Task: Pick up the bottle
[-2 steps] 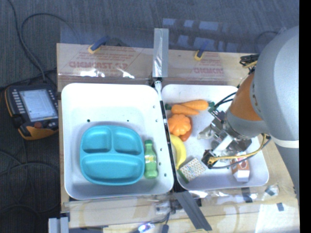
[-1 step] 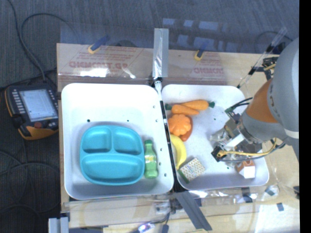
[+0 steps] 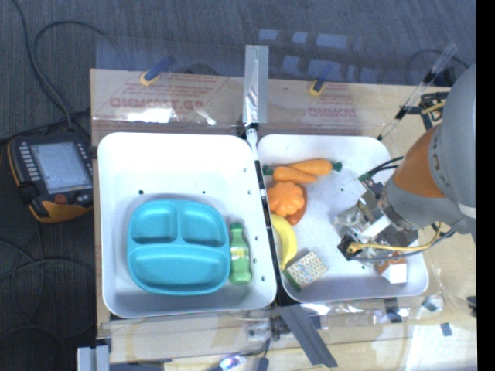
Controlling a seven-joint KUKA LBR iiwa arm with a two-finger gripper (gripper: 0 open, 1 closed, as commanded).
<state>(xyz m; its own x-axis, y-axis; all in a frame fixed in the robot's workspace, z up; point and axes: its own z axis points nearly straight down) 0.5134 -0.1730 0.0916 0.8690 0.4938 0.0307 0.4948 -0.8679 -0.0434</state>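
Green bottle [image 3: 240, 254] lies in the left bin [image 3: 116, 168], lengthwise along that bin's right wall and toward its near right corner, touching the right edge of the blue divided plate [image 3: 179, 246] that fills the near middle of the same bin. The gripper [image 3: 357, 234] hangs over the right bin [image 3: 340, 149], near that bin's right wall and well apart from the bottle; whether it is open or closed cannot be made out among the cables and metal parts at the wrist. In the right bin, an orange carrot [image 3: 304, 169] lies near the far left corner, an orange pumpkin-shaped toy [image 3: 285, 199] sits just beside it along the left wall, a yellow banana [image 3: 285, 239] lies nearer, and a small patterned packet [image 3: 306, 268] rests by the near edge.
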